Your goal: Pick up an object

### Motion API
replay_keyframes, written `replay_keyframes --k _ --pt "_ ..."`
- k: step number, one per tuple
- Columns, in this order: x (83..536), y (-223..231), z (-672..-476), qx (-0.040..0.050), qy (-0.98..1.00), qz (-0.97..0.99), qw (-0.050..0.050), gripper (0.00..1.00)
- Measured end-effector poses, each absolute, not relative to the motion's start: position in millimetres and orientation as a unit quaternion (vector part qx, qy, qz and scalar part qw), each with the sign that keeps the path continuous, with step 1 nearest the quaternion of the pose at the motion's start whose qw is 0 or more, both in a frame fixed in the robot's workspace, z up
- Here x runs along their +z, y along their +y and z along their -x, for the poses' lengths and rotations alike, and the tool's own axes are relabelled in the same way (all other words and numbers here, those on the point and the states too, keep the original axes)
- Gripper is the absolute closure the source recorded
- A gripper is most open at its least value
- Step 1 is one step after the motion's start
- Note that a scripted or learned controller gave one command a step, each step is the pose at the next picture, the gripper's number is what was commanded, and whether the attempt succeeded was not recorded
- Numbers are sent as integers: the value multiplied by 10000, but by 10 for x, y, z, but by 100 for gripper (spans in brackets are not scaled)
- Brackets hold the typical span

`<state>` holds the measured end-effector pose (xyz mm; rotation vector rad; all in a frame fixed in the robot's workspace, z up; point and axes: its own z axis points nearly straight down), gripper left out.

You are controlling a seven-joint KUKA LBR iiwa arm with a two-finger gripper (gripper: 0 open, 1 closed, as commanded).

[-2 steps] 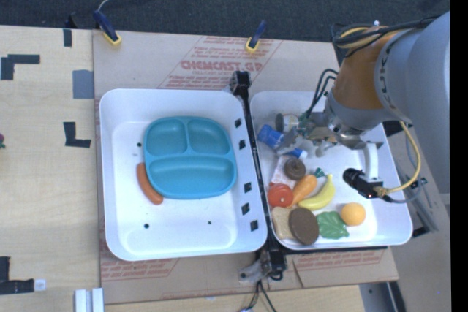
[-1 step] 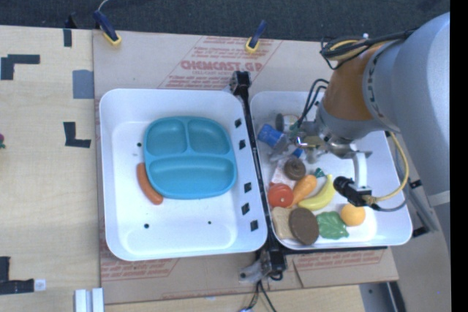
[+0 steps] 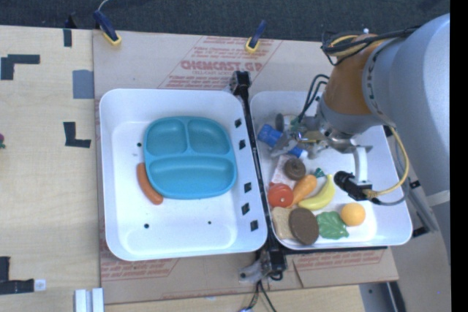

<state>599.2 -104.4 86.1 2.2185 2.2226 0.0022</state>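
much of me was hard to read. my own grey arm (image 3: 417, 77) with its orange band (image 3: 349, 84) covered the far right part of the right bin (image 3: 398, 234), and cables crossed over my wrist. my gripper (image 3: 296, 139) sat low over the far left part of that bin, among blue and metal bits that blurred together, so i could not tell how my jaws stood, nor whether anything lay between them. a small blue object (image 3: 269, 135) lay just left of my tip, too indistinct to name.

the things to pick were heaped in the near part of the right bin, close together: a dark round piece (image 3: 295, 169), a carrot (image 3: 305, 188), a red tomato (image 3: 279, 195), a banana (image 3: 322, 195), an orange (image 3: 352, 214), a brown oval piece (image 3: 303, 226) and a green leafy piece (image 3: 333, 226). the dark round piece lay nearest my tip, just on the near side of it. i could not see that i touched any of them.

in the left bin (image 3: 117, 230) a blue divided plate (image 3: 190, 157) lay flat, with an orange sausage (image 3: 148, 184) touching its left near edge.
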Motion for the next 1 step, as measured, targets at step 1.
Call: replay_keyframes --k 1 --pt "865 -996 -5876 9 7071 -7071 29 0"
